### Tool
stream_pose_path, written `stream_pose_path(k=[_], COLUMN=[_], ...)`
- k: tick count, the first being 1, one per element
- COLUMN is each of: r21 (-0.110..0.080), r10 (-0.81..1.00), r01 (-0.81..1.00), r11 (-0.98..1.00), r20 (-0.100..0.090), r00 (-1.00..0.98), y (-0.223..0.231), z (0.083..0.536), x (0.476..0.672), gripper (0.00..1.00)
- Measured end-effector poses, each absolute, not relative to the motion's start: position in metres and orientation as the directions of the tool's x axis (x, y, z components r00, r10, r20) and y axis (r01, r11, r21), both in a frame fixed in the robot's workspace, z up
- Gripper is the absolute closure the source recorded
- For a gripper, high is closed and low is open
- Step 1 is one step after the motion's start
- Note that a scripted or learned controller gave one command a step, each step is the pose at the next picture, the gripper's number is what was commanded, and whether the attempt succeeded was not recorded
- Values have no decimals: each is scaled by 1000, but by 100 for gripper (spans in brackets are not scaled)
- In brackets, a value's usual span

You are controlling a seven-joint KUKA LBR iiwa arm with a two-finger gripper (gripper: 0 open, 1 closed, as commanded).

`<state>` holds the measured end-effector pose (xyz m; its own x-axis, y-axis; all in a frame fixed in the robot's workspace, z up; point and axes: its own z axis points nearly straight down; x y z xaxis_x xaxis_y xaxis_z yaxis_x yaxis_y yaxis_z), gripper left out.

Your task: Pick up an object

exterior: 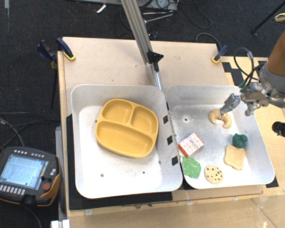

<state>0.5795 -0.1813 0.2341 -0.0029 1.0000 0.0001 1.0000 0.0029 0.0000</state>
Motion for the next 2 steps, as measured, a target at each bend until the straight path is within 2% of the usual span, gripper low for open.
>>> stream_pose_path(k=[1,2], r21=[0,-6], r10=[1000,1000], r01=[1000,1000], r11=[3,-1], r20=[0,1], r00=[-3,1], y=[-181,-187], z=[234,172], x=[579,578], gripper=[0,0])
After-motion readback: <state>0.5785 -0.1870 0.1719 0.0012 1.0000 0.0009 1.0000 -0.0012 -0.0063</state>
